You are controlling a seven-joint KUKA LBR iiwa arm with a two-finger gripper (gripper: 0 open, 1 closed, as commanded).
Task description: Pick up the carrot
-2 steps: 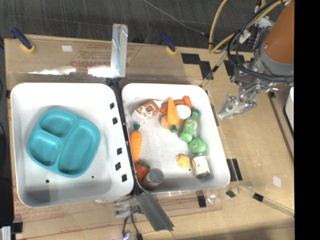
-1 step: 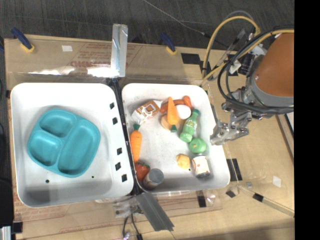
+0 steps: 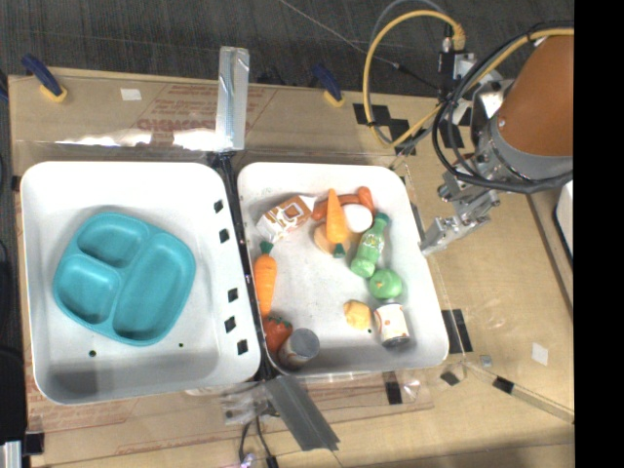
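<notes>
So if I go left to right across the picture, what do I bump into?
Teal divided plate → carrot by the bin wall → green bottle → gripper, outside the right bin.

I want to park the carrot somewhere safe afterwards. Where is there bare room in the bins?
Left bin: bare floor around the teal tray, widest along its near edge. Right bin: only a small patch between the carrot and green bottle; elsewhere it is crowded.
</notes>
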